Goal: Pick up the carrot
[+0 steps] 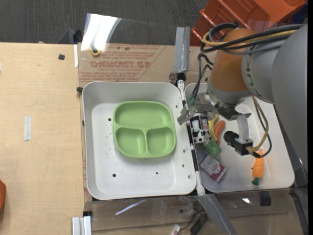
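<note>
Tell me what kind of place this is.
Probably a robotics lab bench set up for pick-and-place trials: two white bins fixed side by side, a grey and orange robot arm reaching in, and toy items such as a carrot and a green divided plate.

The arm (244,72) hides much of the right bin (279,177).

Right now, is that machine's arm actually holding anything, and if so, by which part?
It cannot be told. The tool is low in the right bin, but the arm hides its tip. The carrot lies apart near the bin's right side, untouched.
</note>
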You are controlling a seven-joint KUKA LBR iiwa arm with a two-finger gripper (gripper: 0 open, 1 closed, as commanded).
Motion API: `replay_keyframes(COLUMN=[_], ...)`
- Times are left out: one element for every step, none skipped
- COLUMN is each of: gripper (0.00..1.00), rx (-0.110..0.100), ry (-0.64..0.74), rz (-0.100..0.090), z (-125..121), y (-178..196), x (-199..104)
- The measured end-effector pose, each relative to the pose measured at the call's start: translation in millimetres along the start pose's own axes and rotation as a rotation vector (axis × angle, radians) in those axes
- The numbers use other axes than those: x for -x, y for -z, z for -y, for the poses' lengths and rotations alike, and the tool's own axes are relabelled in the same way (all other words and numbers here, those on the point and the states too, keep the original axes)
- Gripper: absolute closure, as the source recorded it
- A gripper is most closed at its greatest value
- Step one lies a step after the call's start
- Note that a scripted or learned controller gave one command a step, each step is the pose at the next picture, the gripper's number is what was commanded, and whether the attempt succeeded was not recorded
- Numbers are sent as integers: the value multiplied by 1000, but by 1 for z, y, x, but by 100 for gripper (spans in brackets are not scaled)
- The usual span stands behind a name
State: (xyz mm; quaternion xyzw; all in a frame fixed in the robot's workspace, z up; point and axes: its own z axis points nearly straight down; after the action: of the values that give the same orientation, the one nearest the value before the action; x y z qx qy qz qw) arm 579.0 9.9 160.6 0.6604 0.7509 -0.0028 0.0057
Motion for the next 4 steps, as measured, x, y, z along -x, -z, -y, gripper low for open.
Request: replay_keyframes(gripper=[0,0,0,0], rx=[-8,8,-2,-6], ry=[-53,33,38,3], rz=[-12,-6,-9,-12], z=[106,73,-27,45], y=[30,-46,-70,-71], x=[28,120,126,126])
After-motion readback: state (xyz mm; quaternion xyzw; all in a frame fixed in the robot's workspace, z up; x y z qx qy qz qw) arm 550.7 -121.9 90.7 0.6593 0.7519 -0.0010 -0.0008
